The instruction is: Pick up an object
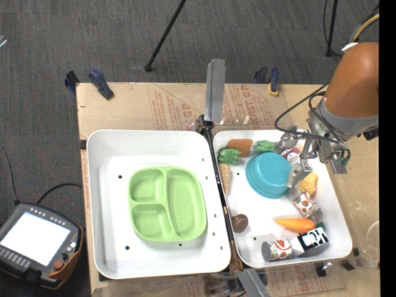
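The gripper (301,155) hangs over the back of the right bin (342,218), just beside the blue bowl (268,174); I cannot tell its state, because cables hide it. The bowl is probably light, stiff and smooth, so its thin rim is the best place to take. Small things crowd around it: a carrot (296,224) and a can (276,250). The left bin (105,197), with the green tray (167,203), has more room.

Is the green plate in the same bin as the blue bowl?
No, the green plate lies in the left bin, while the blue bowl sits in the right bin among the toys.
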Robot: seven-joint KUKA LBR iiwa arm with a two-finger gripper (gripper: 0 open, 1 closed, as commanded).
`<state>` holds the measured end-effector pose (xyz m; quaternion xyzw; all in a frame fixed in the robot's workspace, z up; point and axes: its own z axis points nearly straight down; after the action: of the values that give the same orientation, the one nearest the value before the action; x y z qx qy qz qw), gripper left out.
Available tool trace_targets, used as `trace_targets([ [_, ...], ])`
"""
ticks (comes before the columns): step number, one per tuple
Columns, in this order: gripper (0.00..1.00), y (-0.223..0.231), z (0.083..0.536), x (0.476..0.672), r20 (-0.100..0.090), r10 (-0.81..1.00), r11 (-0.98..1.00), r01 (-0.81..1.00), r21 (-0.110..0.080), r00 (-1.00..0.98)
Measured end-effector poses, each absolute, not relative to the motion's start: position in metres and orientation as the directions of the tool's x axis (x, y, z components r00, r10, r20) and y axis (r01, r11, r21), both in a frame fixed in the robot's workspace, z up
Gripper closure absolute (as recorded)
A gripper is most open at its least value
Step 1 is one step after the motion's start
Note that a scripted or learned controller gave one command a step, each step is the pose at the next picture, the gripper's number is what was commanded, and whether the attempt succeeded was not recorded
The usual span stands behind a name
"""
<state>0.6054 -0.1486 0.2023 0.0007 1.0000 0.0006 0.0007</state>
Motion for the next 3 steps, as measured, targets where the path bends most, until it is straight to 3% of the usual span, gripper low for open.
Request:
trace_targets([
  [1,0.0,-0.137,0.12,0.605,-0.02,-0.186,0.982,-0.186,-0.005,-0.982],
  [2,0.0,-0.078,0.087,0.604,-0.001,-0.145,0.989,-0.145,0.002,-0.989],
  [3,1.0,-0.075,0.098,0.606,-0.004,-0.149,0.989,-0.149,0.002,-0.989],
])
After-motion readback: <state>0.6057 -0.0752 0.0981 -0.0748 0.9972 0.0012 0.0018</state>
